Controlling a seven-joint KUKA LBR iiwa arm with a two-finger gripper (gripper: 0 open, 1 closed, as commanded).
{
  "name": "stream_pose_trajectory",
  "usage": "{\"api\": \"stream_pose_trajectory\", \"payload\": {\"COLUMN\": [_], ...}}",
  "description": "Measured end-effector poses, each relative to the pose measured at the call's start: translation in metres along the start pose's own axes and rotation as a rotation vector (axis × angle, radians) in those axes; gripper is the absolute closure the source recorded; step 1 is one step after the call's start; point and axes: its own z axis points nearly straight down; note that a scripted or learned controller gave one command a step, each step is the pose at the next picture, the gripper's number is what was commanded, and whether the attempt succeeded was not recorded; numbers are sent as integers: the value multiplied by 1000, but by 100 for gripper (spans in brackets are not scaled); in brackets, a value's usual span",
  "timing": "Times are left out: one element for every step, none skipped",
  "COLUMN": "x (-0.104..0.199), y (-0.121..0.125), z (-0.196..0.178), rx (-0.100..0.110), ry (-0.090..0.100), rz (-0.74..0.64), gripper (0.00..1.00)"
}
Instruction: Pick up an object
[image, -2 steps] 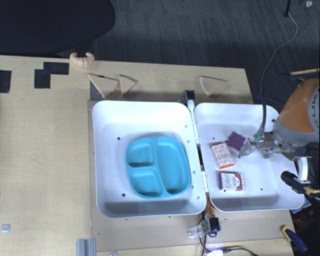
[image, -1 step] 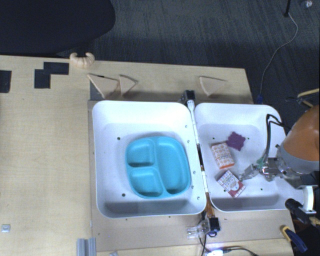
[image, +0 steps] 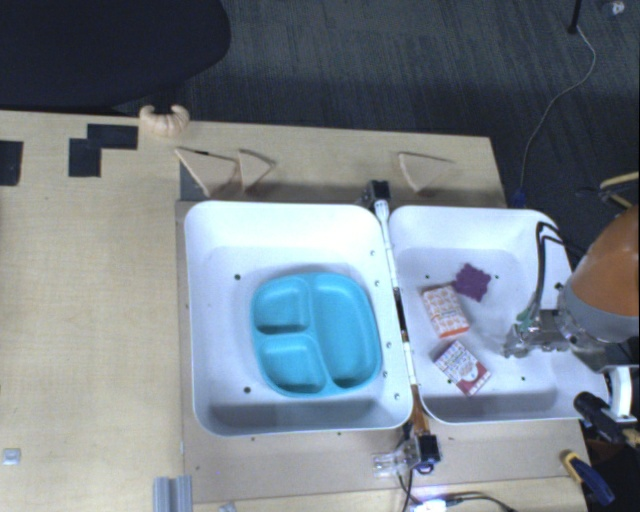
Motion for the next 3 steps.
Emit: {"api": "stream_pose_trajectory", "payload": {"x": [0,0,0], "y": [0,2,2], "z": [0,-11,-11], "rx": [0,-4,-4], "ry": [0,0,0], "rz": [0,-2,-2], "gripper": [0,100,0]}}
